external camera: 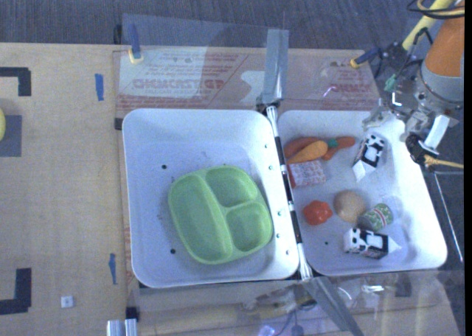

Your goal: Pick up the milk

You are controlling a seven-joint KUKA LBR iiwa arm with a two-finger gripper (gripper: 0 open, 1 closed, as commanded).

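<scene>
Boxy cow-print milk carton (366, 242) lies near glossy tomato (318, 212); gripper (422, 127) grip state unclear.

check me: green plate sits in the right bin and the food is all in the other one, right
Not quite. The camera view shows the green plate in the left bin, not the right. The food, including the carrot and tomato, is all in the other one, the right bin.

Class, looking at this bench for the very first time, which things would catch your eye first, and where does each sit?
A big green divided plate lies alone in the left bin. The right bin is crowded with small toy foods, among them two black-and-white milk cartons: one near its far edge, one near its front. The grey arm's orange band glows at the upper right.
</scene>
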